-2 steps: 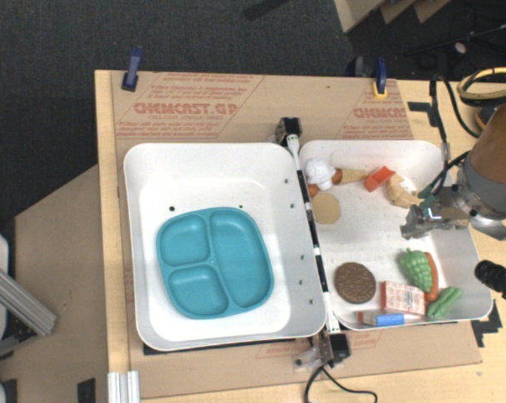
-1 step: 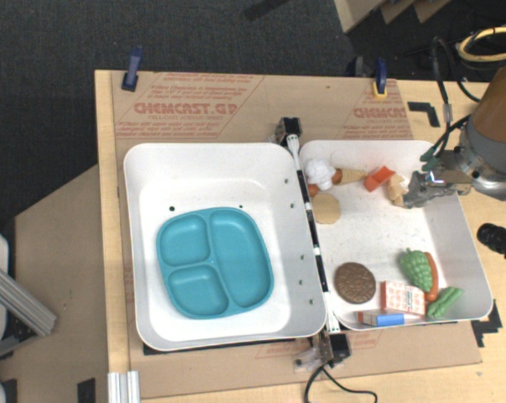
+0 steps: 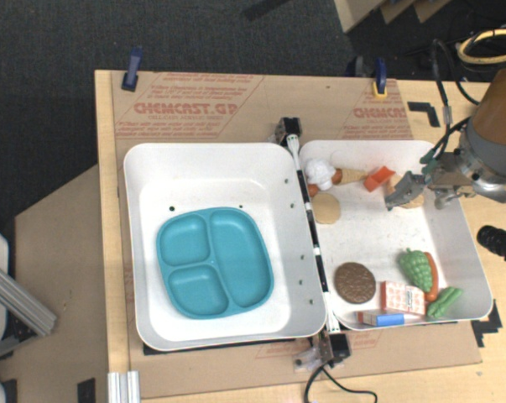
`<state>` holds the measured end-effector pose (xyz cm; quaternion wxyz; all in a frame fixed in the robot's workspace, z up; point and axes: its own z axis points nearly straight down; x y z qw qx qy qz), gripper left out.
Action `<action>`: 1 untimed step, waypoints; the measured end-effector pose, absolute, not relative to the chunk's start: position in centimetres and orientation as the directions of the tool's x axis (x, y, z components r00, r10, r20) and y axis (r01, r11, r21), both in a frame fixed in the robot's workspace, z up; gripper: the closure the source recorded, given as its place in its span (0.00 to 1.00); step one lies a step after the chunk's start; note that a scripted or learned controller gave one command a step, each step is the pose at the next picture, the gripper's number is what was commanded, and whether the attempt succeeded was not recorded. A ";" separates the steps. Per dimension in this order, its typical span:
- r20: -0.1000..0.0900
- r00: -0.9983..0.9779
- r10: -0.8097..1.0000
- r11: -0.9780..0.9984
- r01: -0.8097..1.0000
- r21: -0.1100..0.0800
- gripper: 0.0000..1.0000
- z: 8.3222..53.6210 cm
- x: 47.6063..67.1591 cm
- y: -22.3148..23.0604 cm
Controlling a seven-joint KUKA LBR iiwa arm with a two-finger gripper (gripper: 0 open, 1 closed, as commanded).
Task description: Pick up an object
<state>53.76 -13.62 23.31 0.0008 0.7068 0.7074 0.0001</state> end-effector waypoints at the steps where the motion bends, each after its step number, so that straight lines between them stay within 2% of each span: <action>1: 0.000 0.005 1.000 -0.005 1.000 -0.006 0.00 7.7 53.3 -18.5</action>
